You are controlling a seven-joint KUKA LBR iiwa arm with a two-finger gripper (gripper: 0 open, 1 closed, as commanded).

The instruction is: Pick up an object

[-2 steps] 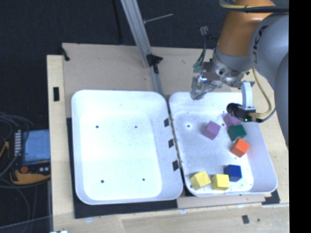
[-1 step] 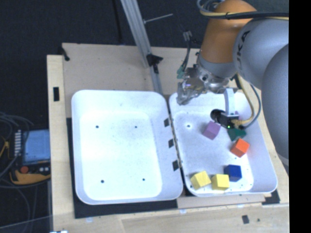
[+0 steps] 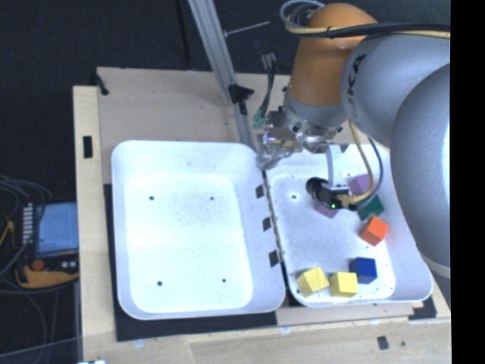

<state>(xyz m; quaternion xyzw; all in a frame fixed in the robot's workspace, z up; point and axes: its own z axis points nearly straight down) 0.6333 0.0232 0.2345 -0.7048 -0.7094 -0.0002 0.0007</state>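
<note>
Gripper (image 3: pixel 274 144) sat at the right bin's (image 3: pixel 299 237) far left corner | I could not tell whether it was open or closed | along that bin's near edge: yellow block (image 3: pixel 312 280), second yellow block (image 3: pixel 344 283), blue block (image 3: pixel 364 268) | by its right wall: orange block (image 3: pixel 373 230), purple block (image 3: pixel 358 182)

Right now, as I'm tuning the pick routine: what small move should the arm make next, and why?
Probably slide the gripper along the right bin toward the yellow blocks. It sits at the bin's far corner by the rim, away from every block, while those two lie in the open near the front.
</note>
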